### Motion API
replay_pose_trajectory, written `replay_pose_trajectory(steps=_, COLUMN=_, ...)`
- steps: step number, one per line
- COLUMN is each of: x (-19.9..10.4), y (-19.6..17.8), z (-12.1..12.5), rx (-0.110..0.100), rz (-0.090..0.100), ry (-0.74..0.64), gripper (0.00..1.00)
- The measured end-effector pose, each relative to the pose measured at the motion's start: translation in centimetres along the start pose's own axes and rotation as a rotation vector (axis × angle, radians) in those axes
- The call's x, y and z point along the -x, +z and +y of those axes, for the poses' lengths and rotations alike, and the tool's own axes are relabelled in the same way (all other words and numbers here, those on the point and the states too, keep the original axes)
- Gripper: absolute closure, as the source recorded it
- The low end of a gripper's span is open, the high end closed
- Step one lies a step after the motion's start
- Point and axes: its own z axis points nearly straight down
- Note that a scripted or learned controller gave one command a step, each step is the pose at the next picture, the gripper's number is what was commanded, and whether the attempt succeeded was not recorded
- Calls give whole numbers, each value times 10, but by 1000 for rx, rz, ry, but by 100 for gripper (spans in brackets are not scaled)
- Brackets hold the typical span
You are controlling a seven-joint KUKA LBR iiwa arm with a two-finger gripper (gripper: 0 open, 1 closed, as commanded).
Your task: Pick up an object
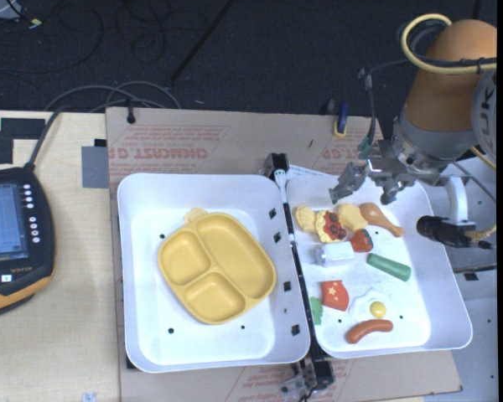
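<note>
I find the jaws (367, 182) spread wide and holding nothing, poised over the far end of the right bin (453, 308), just above the drumstick (379, 217). The toy food sits heaped there: sausage (369, 331), green piece (389, 265), fried egg (375, 309). The left bin (142, 224) carries a yellow divided plate (215, 266). I judge the spread suits a descent onto the pile.

Yellow tray (216, 266); white bins (142, 224); green cucumber (390, 265); perhaps orange-red sausage (369, 331).
</note>
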Motion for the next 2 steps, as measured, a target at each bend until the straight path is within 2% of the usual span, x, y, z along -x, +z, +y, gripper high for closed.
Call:
replay_pose_trajectory(steps=1, x=1, y=-7, z=0, rx=-5, rz=1, ry=0, gripper=100)
replay_pose_trajectory(steps=2, x=-79, y=-86, z=-72, rx=6, rz=2, ry=-8, gripper=100)
